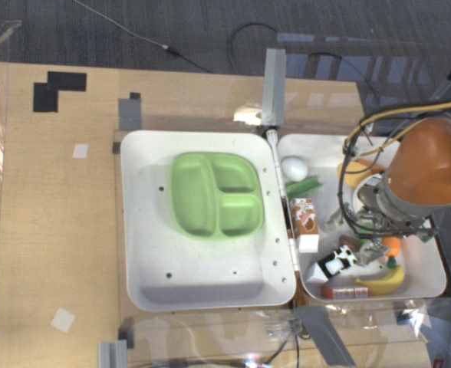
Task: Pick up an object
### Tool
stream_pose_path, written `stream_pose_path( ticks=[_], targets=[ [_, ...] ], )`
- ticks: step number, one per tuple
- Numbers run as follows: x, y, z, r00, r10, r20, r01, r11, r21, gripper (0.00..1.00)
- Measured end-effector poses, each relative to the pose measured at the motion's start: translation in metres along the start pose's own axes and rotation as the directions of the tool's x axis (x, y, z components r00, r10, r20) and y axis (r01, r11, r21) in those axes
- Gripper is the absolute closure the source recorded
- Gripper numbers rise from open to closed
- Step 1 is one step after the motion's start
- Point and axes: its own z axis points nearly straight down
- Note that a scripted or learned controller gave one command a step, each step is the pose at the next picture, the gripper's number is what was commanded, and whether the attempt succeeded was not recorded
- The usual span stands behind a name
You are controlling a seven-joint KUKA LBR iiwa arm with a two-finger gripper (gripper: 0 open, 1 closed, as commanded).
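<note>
You are looking down on a wooden surface (49,228) carrying two white bins side by side, left bin (145,278) holding a green divided tray (215,195) that is lying flat near its middle, three compartments facing up. Right bin (317,286) is holding the clutter: a white egg-like ball (293,167) is sitting at the upper left near the divider, a green pod-shaped piece (302,185) is lying just below it at a slant, a brown and white carton (304,219) is lying along the left wall, a black and white toy (336,261) is sitting near the bin's middle bottom, a yellow banana (384,280) is lying at the lower right, a red and white tube (344,290) is lying flat along the bottom wall just left of the banana, and a yellow-orange piece (357,176) is peeking out by the cables at the top. The arm is reaching in from the right, its orange band (432,162) covering the upper right of that bin, the gripper (373,253) hanging low over the things, just beside the black and white toy and above the banana, an orange bit (393,244) showing right next to it. You cannot tell how the fingers are standing, the wrist and cables are hiding them, and nothing is visibly sitting between them
</note>
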Motion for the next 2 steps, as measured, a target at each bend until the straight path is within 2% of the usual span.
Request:
stream_pose_path(
  ticks=[1,2],
  targets=[
    [0.035,-0.019,0.0,1.0,-0.01,-0.001,0.01,1.0,0.001,0.0],
    [0.002,0.041,-0.002,0.983,-0.182,-0.001,0.182,0.983,0.012,0.0]
  ],
)
